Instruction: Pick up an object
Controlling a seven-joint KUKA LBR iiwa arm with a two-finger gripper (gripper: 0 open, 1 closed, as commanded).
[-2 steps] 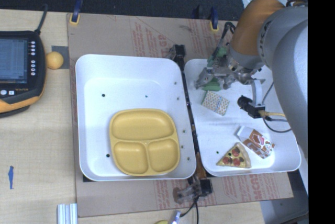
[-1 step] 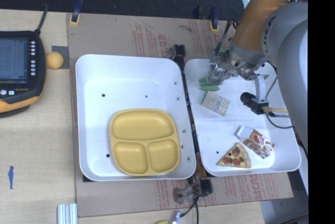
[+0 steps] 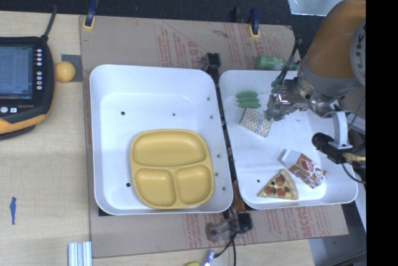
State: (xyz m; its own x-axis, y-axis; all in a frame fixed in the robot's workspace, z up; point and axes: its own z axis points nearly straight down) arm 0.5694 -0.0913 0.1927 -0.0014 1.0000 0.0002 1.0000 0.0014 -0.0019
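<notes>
The right bin (image 3: 249,193) holds a green pea pod (image 3: 247,99) near its back left, a small patterned packet (image 3: 255,122) just below it, a pizza slice toy (image 3: 279,186) at the front and a red-and-white box (image 3: 305,169) to its right. My gripper (image 3: 274,110) hangs low over the right bin, just right of the patterned packet and the pea pod. Nothing shows between its fingers. The arm's orange band (image 3: 336,41) rises behind it on the right.
The left bin (image 3: 106,134) holds a yellow divided plate (image 3: 171,166). A black tablet (image 3: 22,81) and a yellow ball (image 3: 64,71) lie left of the bins. A green object (image 3: 268,62) sits behind the right bin. Clamps hold the cardboard's back edge.
</notes>
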